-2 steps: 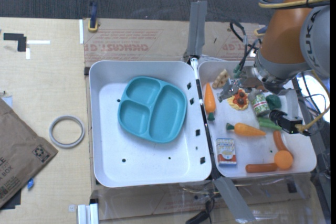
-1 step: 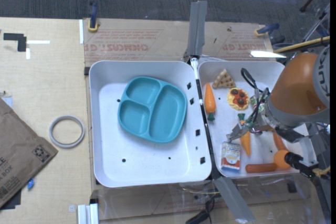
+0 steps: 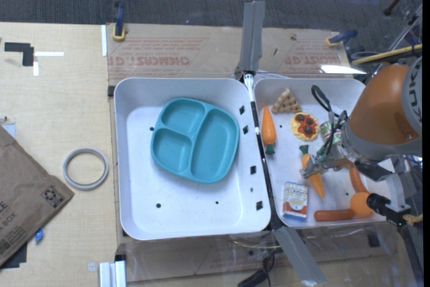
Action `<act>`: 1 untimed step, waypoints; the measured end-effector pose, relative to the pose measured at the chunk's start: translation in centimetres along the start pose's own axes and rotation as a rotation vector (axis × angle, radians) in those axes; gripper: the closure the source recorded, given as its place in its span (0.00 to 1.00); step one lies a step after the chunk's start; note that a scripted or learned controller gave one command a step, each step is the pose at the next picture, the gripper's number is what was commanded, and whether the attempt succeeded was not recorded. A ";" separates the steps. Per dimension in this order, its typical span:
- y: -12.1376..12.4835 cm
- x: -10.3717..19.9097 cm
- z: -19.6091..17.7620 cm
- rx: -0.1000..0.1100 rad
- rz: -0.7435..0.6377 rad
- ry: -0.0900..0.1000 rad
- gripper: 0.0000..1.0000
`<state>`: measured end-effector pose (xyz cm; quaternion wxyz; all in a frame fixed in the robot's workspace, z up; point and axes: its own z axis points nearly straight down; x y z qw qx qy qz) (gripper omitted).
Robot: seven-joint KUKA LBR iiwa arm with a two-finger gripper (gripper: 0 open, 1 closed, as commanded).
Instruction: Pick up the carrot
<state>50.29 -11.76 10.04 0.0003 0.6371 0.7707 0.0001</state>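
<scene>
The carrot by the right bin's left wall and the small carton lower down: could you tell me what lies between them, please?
In the camera view, only bare white bin floor lies between the carrot and the carton.

Bench (image 3: 54, 117): two white bins (image 3: 127, 165), tape roll (image 3: 85, 167), cardboard box (image 3: 23, 201).

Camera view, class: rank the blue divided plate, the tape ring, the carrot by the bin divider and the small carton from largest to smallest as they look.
1. blue divided plate
2. tape ring
3. and 4. carrot and small carton: they look too alike in size to rank.
</scene>
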 end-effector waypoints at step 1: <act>-0.2 7.0 -9.0 0.002 0.219 -0.001 1.00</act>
